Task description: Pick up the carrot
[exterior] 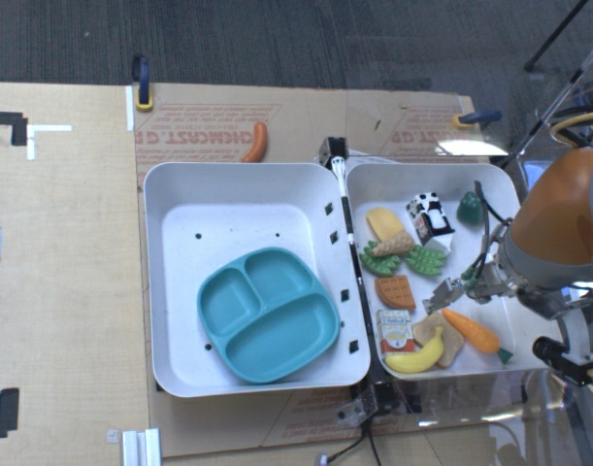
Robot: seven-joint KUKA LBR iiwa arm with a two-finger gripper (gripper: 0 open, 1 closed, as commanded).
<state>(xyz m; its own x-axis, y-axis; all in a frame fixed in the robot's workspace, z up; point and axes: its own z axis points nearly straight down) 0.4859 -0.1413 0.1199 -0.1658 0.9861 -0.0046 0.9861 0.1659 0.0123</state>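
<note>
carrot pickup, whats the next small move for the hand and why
Probably a short shift toward the carrot, then a descent. The hand sits in the right bin just up and left of the carrot's thick end, with nothing seen held. The carrot lies flat by the banana, so the descent should stay on the carrot's far side from it.

orange carrot [472, 331] with green tip lies slantwise near the right bin's [490, 372] front.

Red upside-down print on cardboard [218, 136] — too blurred to read.
</note>
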